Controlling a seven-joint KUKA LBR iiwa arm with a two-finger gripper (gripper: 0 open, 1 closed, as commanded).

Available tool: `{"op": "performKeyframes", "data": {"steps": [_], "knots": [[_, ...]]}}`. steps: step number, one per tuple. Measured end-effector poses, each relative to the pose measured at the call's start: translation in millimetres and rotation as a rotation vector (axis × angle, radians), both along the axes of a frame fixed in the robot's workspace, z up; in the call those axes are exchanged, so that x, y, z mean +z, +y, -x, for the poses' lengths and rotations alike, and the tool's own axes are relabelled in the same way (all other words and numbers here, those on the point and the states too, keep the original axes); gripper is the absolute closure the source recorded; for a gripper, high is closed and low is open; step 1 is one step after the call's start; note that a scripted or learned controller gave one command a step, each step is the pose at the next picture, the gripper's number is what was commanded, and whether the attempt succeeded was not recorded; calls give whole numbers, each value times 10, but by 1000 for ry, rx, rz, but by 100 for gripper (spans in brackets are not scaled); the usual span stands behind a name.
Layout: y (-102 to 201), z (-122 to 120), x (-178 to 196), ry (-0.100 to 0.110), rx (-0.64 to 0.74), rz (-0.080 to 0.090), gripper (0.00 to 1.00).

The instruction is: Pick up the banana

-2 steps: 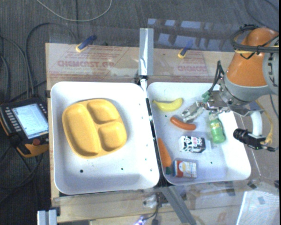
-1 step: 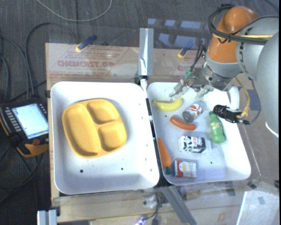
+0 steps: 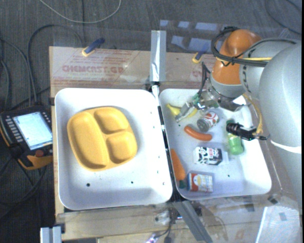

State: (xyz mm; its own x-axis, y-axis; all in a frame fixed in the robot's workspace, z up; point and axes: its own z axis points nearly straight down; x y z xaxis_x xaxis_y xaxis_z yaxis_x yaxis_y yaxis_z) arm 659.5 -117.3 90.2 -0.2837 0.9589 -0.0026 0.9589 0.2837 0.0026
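Note:
The banana [image 3: 172, 108] is a small yellow piece lying in the far left corner of the right bin [image 3: 253, 178], close to the wall between the two bins. My gripper [image 3: 185, 113] reaches down and to the left from the orange-banded wrist [image 3: 232, 59] and sits right at the banana's near right side, partly covering it. From this slant I cannot tell whether it touches the banana.
Around the gripper in the right bin lie a tin can [image 3: 209, 119], a red sausage [image 3: 198, 133], a green object [image 3: 235, 145], a black-and-white carton [image 3: 209, 156], a carrot [image 3: 178, 167] and a small box [image 3: 200, 182]. A yellow divided plate [image 3: 102, 136] rests in the left bin [image 3: 71, 186].

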Motion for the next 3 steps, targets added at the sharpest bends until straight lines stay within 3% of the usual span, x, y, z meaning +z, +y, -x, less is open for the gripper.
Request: {"op": "performKeyframes", "data": {"steps": [1, 2, 3], "knots": [[5, -12, 112, -4, 0, -1, 100], [4, -12, 112, -4, 0, -1, 0], [91, -68, -7, 15, 253, 7, 0]]}}
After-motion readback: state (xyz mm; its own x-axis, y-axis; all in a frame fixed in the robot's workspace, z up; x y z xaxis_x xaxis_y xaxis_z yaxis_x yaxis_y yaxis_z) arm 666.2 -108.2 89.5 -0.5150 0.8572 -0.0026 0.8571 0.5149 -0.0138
